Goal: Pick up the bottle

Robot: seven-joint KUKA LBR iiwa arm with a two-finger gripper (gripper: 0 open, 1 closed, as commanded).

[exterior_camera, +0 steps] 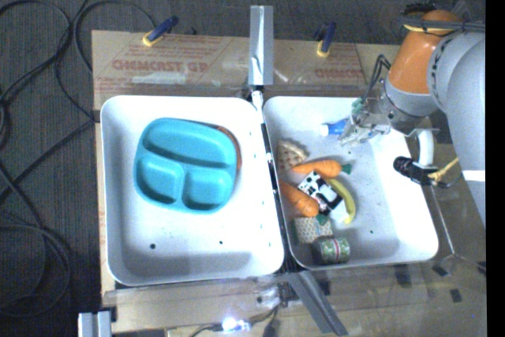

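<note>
The bottle (338, 127) looks like a small clear one with a blue cap. It lies on its side in the far part of the right bin (394, 225), cap pointing left. My gripper (361, 127) hangs low right over its right end, at the tip of the grey arm with the orange band (414, 63) reaching in from the right. The gripper's own body hides how it meets the bottle, and the bottle's right part is covered.
Left of the bin's middle lie two carrots (316, 167), a banana (346, 200), a black-and-white block (319, 187), a tan woven piece (292, 150) and a green can (333, 249). The left bin (126, 249) holds a blue divided tray (187, 163).
</note>
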